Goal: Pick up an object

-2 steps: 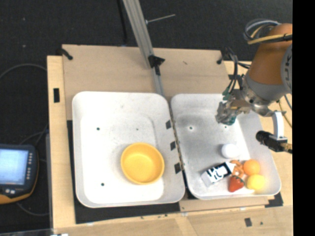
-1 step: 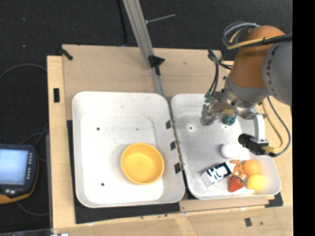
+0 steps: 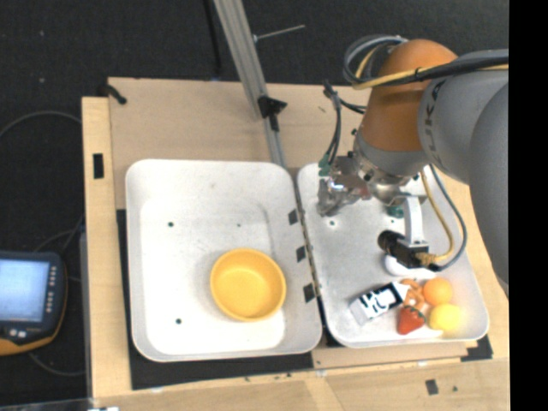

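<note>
Orange trims the lower edge of a handheld pendant [image 3: 26, 302] with a lit screen, lying at the far left, off the wooden bench [image 3: 171, 118].

On the bench, the left bin [image 3: 171, 195] holds 1 thing: a yellow bowl [image 3: 248, 283], upright with its mouth up, in the bin's lower right part, near the wall shared with the other bin.

A grey metal rail [image 3: 244, 45] slants down from the top of the view and ends just above the gap between the 2 bins.

The right bin [image 3: 351, 255] has the gripper [image 3: 330, 202] low over its upper left corner, close to the dividing wall, with the grey arm and its orange band rising behind it to the right. Nothing can be seen in its grasp, and I cannot tell from this angle how far open it is.

4 small things cluster in the right bin's lower right corner, well apart from the gripper: a black-and-white box [image 3: 377, 302] lying tilted, then a red strawberry-like piece [image 3: 410, 319] just beside it, then an orange fruit [image 3: 437, 292] above a yellow lemon-like fruit [image 3: 447, 317], these 3 touching or nearly so.
</note>
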